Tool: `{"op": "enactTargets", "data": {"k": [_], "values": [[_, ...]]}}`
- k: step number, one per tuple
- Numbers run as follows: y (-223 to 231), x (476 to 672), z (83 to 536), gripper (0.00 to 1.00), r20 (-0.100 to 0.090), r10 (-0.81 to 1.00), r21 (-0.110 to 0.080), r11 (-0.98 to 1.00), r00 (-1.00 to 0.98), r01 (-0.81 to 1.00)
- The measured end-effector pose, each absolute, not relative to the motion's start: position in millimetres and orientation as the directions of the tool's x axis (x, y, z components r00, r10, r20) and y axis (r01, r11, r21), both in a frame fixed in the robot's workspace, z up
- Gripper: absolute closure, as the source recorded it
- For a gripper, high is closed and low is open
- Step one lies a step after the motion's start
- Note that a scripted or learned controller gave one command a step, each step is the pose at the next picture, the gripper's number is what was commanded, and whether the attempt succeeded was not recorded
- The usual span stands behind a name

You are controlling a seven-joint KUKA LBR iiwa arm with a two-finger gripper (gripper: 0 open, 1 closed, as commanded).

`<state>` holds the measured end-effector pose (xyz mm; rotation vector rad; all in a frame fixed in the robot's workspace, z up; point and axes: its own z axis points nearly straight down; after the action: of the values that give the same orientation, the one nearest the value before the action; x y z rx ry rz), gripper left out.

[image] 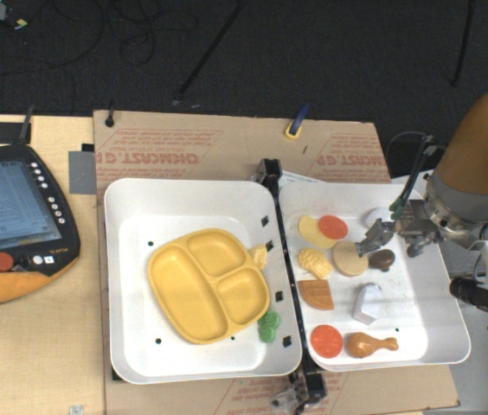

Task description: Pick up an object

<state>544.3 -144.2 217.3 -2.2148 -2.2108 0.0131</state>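
Note:
The right bin [452,318] holds several toy food pieces. Among them are a yellow disc [311,229] with a red slice [333,227] on it, a tan round piece [349,258] and a small dark brown piece [383,259]. There are also a ridged yellow chip [314,263], an orange-brown wedge [317,294], a grey-white block [365,303], a red disc [326,341] and a drumstick [370,345]. My gripper [394,244] hangs open over the bin's upper middle, just above the dark brown piece and right of the tan one. Nothing is held between its fingers.
The left bin [131,223] carries a yellow divided plate [208,284] with a small green piece [268,326] at its lower right. A tablet pendant [15,219] lies on the bench at far left. Cardboard [227,145] lies under both bins.

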Motion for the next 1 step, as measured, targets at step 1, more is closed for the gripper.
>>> {"op": "enactTargets", "data": {"k": [1], "values": [[-144.4,546.8,224.2,0.00,0.001,1.000,-0.003,0.000,0.000,1.000]]}}
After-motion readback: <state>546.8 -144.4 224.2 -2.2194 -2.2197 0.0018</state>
